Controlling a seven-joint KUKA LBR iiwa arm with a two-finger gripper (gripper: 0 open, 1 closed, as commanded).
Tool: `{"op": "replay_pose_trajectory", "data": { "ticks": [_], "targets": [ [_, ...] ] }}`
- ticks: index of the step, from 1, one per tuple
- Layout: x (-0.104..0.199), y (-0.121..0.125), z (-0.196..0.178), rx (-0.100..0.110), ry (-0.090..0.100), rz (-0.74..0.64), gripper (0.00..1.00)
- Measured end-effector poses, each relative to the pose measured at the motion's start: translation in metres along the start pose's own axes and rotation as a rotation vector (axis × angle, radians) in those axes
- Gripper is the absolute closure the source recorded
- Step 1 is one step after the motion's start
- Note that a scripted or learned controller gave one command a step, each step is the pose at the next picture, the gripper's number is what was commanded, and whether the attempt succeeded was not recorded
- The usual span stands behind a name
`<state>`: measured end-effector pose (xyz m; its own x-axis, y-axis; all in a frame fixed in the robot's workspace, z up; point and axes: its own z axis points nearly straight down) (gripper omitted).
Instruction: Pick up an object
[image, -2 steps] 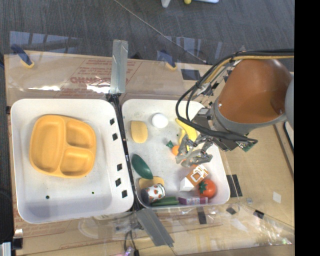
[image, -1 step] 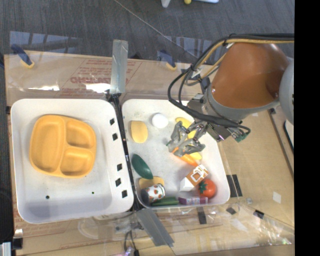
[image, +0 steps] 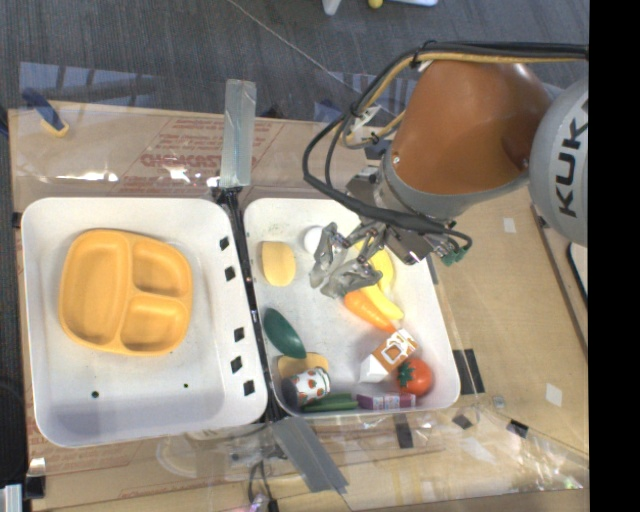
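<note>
The arm (image: 470, 120) reaches in from the right and hangs over the right bin (image: 443, 335); its gripper (image: 345, 262) sits low in the bin's upper middle, metal fingers pointing down-left; whether they are parted or closed I cannot tell, and nothing is plainly seen between them.

Just below and right of the gripper lies a carrot (image: 372, 309), slanted, its upper end close to the fingertips; a banana (image: 384, 268) lies beside it, partly hidden under the wrist; whether either touches the gripper cannot be told. To the gripper's left, a little apart, lies a pale yellow piece (image: 278, 263); a small white thing (image: 313, 239) sits just up-left of the fingers.

Further down the bin, well clear of the gripper: a dark green pod (image: 283, 332) by the left wall; a round white toy (image: 311, 382) at the lower left; a green stick (image: 328, 403) and a purple bar (image: 385, 401) along the bottom wall; a tomato (image: 415, 377) at the lower right; an orange-and-white block (image: 393, 350) just above it.

The left bin (image: 50, 400) holds a yellow tray (image: 124, 291) with three compartments, well apart from the gripper.
</note>
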<state>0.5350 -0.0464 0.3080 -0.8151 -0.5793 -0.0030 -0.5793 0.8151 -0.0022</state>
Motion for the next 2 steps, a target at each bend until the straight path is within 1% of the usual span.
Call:
{"op": "replay_pose_trajectory", "data": {
  "ticks": [1,2],
  "targets": [
    [-0.068,-0.040,0.032,-0.003,0.002,-0.200,1.00],
    [-0.047,-0.102,0.000,0.001,0.000,-0.424,1.00]
  ]
}}
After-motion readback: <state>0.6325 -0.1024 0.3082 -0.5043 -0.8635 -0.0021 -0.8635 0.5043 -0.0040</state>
